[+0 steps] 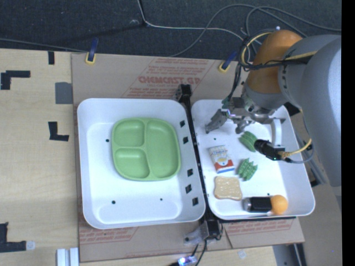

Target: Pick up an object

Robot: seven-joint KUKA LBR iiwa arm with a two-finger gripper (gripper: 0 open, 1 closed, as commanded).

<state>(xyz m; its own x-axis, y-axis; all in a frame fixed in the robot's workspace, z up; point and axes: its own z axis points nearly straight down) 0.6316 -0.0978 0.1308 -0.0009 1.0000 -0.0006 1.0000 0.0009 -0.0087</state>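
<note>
My gripper point(228, 125) hovers over the far part of the right bin point(297, 173), open, with nothing between its spread fingers. A green cucumber-like toy point(249, 141) lies just right of the gripper. A small white carton with red and blue print point(221, 158) sits below it in the view. Nearer the front lie a green leafy toy point(247, 169), a slice of toast point(228, 188), a black block point(256, 204) and an orange ball point(279, 204). The ball touches the block.
The left bin point(91, 170) holds a green divided plate point(146, 148). A black ridge point(191, 148) with clips separates the two bins. The arm's grey body and orange band point(277, 54) rise over the right bin's far right corner, with cables trailing.
</note>
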